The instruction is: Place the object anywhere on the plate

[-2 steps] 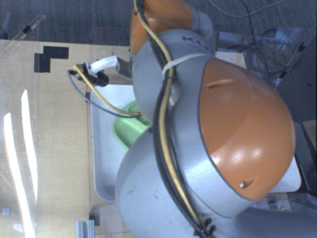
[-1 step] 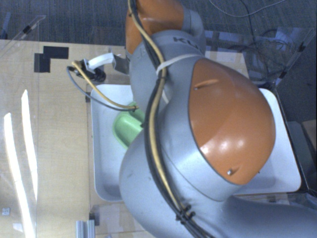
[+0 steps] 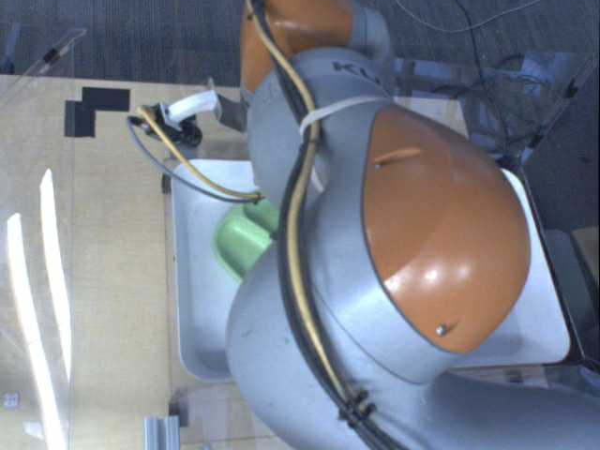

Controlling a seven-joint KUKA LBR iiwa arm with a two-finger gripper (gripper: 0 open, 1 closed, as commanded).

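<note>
A light green plate [image 3: 242, 239] lies in the left white bin [image 3: 192, 279]; its left part shows and the rest is hidden under the arm. The grey and orange arm [image 3: 375, 251] covers most of both bins. My gripper and the object to be placed are hidden behind the arm's bulk.
Yellow and black cables [image 3: 178, 157] loop from the arm over the bin's upper left corner. A white and black fitting [image 3: 187, 111] sits on the wooden bench [image 3: 84, 270] beyond that corner. A strip of the right bin [image 3: 548, 317] shows past the arm's right side.
</note>
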